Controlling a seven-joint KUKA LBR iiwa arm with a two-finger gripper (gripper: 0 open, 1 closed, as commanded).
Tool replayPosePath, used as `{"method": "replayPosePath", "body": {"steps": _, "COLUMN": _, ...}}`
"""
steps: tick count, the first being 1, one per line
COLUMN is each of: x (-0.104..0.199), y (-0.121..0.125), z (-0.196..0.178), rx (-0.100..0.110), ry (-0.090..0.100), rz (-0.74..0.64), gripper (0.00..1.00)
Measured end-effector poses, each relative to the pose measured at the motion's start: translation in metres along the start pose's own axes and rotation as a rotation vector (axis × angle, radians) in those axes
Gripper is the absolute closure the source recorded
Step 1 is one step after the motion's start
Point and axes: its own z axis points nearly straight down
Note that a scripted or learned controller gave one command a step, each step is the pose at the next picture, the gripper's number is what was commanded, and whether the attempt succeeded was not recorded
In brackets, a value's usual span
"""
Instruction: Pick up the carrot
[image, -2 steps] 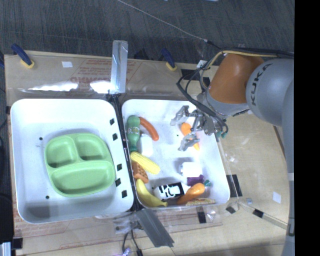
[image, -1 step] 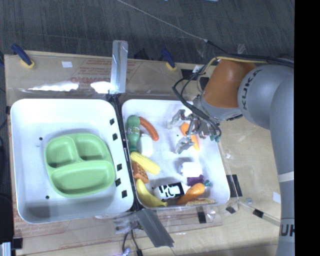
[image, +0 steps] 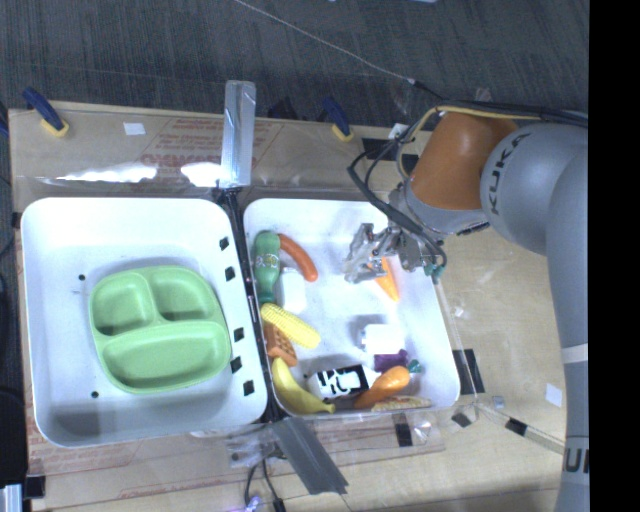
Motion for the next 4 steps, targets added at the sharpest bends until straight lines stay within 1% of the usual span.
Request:
{"method": "replayPosePath", "body": {"steps": 1, "x": 0.0, "y": 0.0, "z": 0.0, "rx": 0.0, "ry": 0.001, "rz": -0.001, "gripper": 0.0}}
{"method": "replayPosePath", "body": {"steps": 2, "x": -0.002, "y": 0.0, "z": -0.011, "rx": 0.003, "ry": -0.009, "rz": -0.004, "gripper": 1.0}}
{"method": "replayPosePath", "body": {"steps": 3, "x": -0.002, "y": 0.0, "z": -0.011, "rx": 0.003, "ry": -0.008, "rz": -0.004, "gripper": 0.0}}
{"method": "replayPosePath", "body": {"steps": 4, "x": -0.006, "y": -0.001, "z": 0.012, "rx": -0.001, "ry": 0.004, "rz": 0.056, "gripper": 0.0}}
